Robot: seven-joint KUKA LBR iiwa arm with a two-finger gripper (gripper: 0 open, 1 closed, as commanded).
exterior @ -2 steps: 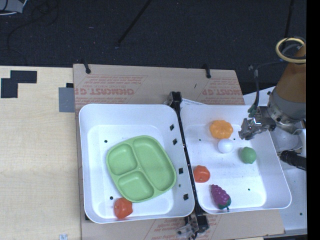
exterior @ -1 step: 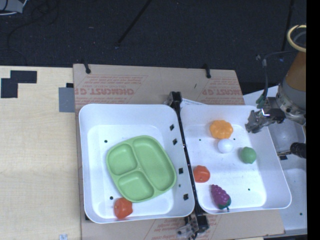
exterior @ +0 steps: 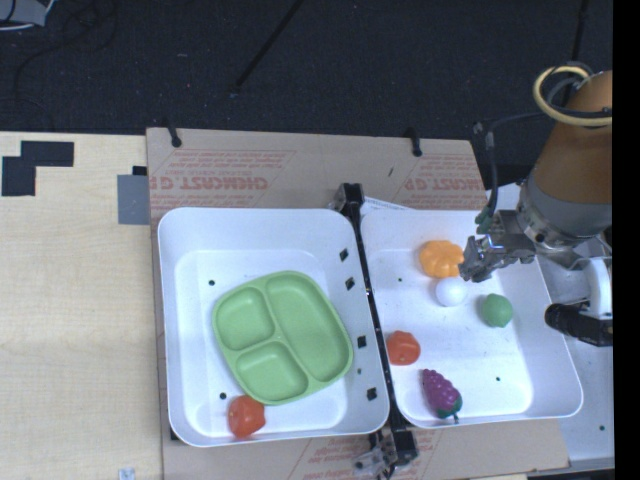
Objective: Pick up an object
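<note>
Orange toy fruit (exterior: 440, 258) is sitting just left of the hovering end effector (exterior: 478, 266), whose opening I cannot tell; looking light, smooth, slippery, best pinched across its middle.

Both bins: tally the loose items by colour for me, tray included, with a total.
Green: 2, the divided tray and a green ball
Red: 2, a red piece by the tray and a red piece in the right bin
Orange: 1, an orange piece
White: 1, a white ball
Purple: 1, a grape bunch
Total: 7
</note>
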